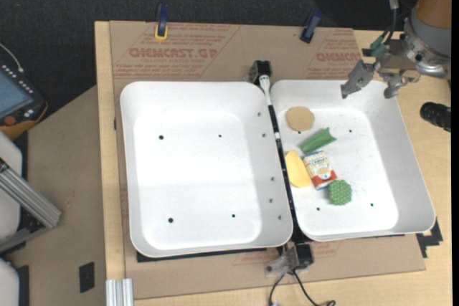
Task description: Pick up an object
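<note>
The right bin (401, 154) holds a tan round cookie (300, 118), a green wedge-shaped piece (317, 140), a yellow oblong item (297, 169), a small red-and-white packet (320, 170) and a green bumpy ball (340, 193). My gripper (373, 82) hangs above the far edge of the right bin, up and to the right of the cookie. Its two fingers are spread apart with nothing between them.
The left bin (143, 154) stands beside the right one on a brown board (215, 46). Two blue clamps (162, 19) (311, 25) sit at the board's far edge. A black clip (259, 72) marks the seam between the bins at the back.
</note>
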`<state>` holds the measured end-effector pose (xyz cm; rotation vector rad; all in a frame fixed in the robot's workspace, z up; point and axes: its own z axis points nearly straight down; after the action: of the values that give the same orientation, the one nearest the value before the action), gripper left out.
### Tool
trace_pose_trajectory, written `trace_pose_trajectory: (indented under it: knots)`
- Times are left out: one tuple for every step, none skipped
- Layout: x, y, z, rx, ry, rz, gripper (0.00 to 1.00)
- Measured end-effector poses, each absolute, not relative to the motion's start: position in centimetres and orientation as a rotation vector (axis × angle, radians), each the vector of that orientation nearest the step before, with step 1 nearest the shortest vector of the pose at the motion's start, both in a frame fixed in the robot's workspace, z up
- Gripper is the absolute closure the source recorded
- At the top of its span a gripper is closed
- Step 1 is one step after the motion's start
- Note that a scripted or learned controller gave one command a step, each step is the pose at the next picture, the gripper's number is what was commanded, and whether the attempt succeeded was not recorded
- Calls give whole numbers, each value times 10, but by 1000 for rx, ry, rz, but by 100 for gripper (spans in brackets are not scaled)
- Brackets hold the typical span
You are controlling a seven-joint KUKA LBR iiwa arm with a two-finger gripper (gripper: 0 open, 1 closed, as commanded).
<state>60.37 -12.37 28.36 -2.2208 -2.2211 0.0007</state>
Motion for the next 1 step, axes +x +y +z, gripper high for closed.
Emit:
trace_pose_trajectory:
  knots:
    - [552, -52, 178, -2205, -2217, 11, 0]
